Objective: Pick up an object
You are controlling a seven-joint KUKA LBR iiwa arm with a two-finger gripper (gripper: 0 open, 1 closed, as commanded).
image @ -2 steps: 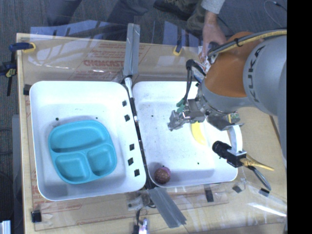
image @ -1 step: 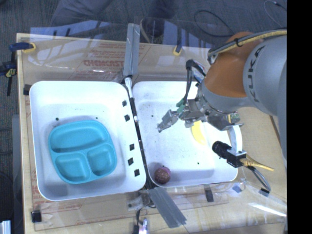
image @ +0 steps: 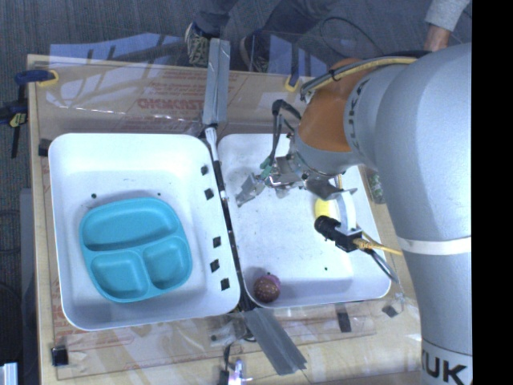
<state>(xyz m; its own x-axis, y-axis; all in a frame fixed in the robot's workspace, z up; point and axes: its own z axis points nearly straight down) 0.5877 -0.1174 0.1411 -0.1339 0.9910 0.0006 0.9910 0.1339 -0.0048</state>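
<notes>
The grey arm with its orange band (image: 325, 123) reaches in from the right and bends down over the right shallow white plastic bin (image: 365, 283), its wrist held above the bin's upper half. The metal two-finger gripper (image: 250, 186) points left and slightly downward, close to the bin floor near the divider between the bins. Its fingers (image: 244, 189) stand a little apart with nothing between them.

In the right bin, a small round dark-red ball (image: 267, 287) lies at the lower left corner, well apart from the gripper. A yellow object (image: 324, 208) sits near the bin's middle, partly hidden by the wrist hardware.

The left shallow white plastic bin (image: 64, 167) holds a light-blue three-compartment plastic tray (image: 135, 249), lying flat. Both bins rest side by side on the desk (image: 120, 79).
</notes>
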